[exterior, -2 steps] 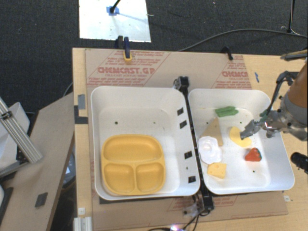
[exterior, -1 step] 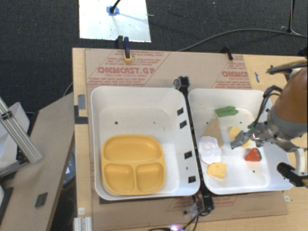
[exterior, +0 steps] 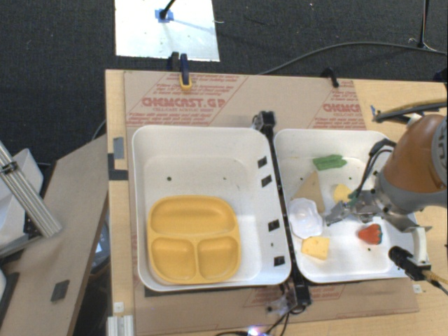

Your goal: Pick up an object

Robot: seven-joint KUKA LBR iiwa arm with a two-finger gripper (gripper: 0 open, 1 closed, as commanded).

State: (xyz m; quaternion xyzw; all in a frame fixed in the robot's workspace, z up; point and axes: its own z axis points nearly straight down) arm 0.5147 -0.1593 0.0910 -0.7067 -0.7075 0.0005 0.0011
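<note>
The right bin (exterior: 350,275) holds several small items. A green piece (exterior: 329,162) lies at the back, with a tan wedge (exterior: 308,186) and a small yellow piece (exterior: 341,192) in front of it. Nearer the front are a white cup-like object (exterior: 305,218), a yellow cheese block (exterior: 316,247) and a red strawberry (exterior: 371,234). My gripper (exterior: 340,213) hangs low over the middle of this bin. It is just right of the white object, below the small yellow piece and left of the strawberry. I see nothing held in it.
The left bin (exterior: 203,140) holds a yellow three-compartment tray (exterior: 194,238). A black divider with clips (exterior: 274,201) runs between the bins. The arm's orange band (exterior: 420,152) and grey wrist cover the right bin's right side. Cables cross the bench behind.
</note>
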